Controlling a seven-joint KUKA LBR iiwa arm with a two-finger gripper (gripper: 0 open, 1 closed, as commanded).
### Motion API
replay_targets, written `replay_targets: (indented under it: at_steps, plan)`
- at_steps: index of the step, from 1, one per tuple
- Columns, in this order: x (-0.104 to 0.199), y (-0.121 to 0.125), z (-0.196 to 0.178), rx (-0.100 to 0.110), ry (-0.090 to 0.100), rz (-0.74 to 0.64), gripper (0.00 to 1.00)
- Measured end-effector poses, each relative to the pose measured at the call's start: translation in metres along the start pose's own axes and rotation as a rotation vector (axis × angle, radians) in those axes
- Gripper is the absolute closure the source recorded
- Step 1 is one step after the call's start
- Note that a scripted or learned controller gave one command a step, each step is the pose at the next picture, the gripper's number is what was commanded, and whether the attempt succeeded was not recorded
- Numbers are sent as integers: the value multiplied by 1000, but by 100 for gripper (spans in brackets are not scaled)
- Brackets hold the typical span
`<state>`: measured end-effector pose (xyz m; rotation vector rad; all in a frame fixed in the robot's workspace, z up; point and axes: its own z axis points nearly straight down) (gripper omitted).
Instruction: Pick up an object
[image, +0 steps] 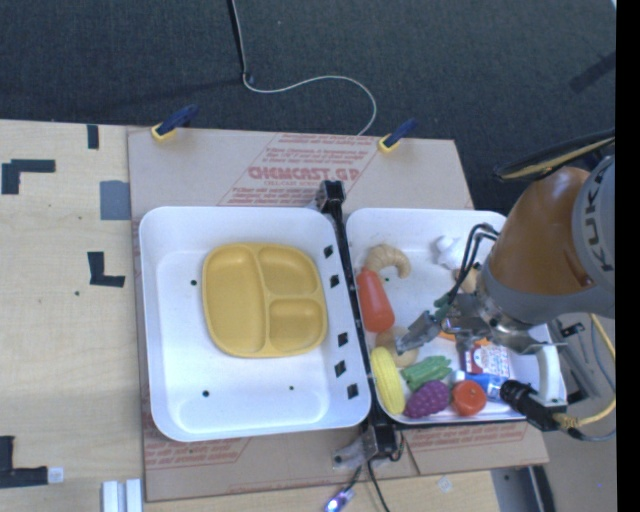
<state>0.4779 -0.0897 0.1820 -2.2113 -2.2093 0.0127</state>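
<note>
Grey gripper (418, 333) low in right bin (420, 222), green toy (428, 369) just below fingertips

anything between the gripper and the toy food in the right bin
Nothing visible does. The gripper hangs low over the right bin, among the toy food itself: the red pepper and corn lie to its left, the green piece and grapes just below it.

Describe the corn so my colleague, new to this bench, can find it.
Look in the right bin, along the divider shared with the left bin. The corn lies at the near corner, below the red pepper: the one long yellow piece, beside purple grapes.
</note>
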Motion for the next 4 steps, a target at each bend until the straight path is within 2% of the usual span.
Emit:
replay_targets:
  at_steps: [1,2,3,4]
  plan:
    - [94,9,-1,-13,-1,-12,0]
    - [209,4,-17,-16,-3,-15,0]
    - [216,0,-352,-34,0,-4,0]
    - [217,0,-353,-16,-7,-5,100]
